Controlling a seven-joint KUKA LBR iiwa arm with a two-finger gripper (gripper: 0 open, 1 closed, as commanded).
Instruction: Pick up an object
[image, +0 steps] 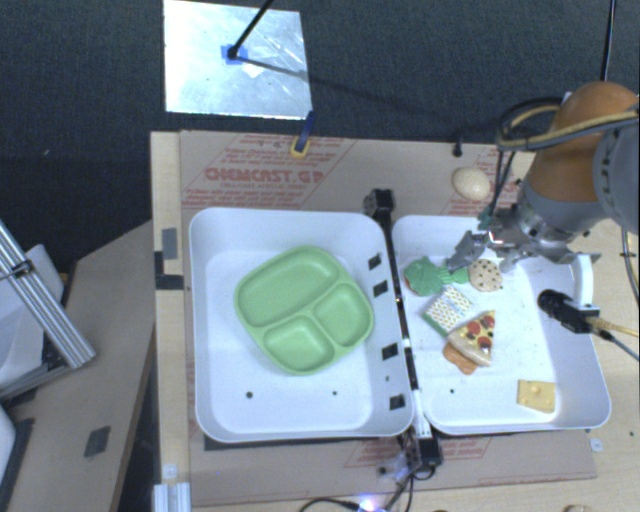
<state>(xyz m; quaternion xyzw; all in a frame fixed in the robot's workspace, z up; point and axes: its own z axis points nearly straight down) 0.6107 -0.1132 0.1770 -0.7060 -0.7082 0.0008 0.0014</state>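
The chocolate-chip cookie (485, 275) looked the likeliest thing to be taken. It lay flat in the right bin (590, 400), towards the bin's far side, and showed as a small pale-brown disc with dark specks. Being round, it had no long axis, so no turn of the wrist seemed needed to suit it. The claw (487, 257) hung just over the cookie's far edge with its two silver fingers apart, one to each side and nothing between them. The cookie therefore sat almost directly under the gap, a little nearer the camera, and a short drop appeared to be all that stood between the claw and a grip. Just beside the cookie on the left lay a green broccoli toy (427, 276), close enough that the left finger might catch it. Nearer the camera were a patterned packet (448, 309) and a pizza slice (473, 338) touching it, with a yellow cheese block (537, 396) well apart. A green divided plate (303, 308) sat in the left bin (215, 400), and an egg (470, 183) lay on the bench (250, 165).
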